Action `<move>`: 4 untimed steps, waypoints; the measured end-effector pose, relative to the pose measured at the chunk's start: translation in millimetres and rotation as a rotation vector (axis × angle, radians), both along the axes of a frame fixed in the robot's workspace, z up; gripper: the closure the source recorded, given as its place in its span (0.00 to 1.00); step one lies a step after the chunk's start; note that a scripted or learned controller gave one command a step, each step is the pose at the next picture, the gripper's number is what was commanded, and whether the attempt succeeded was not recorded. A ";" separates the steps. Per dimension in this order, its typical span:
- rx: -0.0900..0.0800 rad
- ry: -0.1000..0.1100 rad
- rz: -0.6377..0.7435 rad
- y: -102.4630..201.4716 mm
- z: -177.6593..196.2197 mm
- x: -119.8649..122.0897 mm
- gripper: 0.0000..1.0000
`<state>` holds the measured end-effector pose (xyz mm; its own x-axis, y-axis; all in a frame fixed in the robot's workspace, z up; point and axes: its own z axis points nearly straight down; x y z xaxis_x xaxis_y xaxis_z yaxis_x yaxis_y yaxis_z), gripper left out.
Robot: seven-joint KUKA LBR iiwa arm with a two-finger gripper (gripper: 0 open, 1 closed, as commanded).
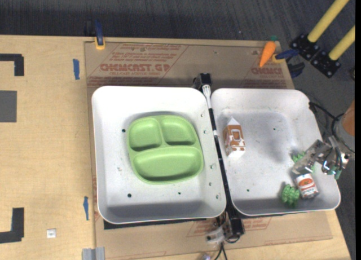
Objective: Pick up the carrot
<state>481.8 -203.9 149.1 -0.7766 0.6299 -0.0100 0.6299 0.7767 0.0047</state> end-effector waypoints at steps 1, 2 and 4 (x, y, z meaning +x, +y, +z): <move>-0.001 -0.005 -0.001 0.0 10.3 1.4 1.00; -0.003 -0.011 -0.002 0.1 20.6 2.9 1.00; -0.005 -0.023 -0.004 0.2 41.4 6.0 1.00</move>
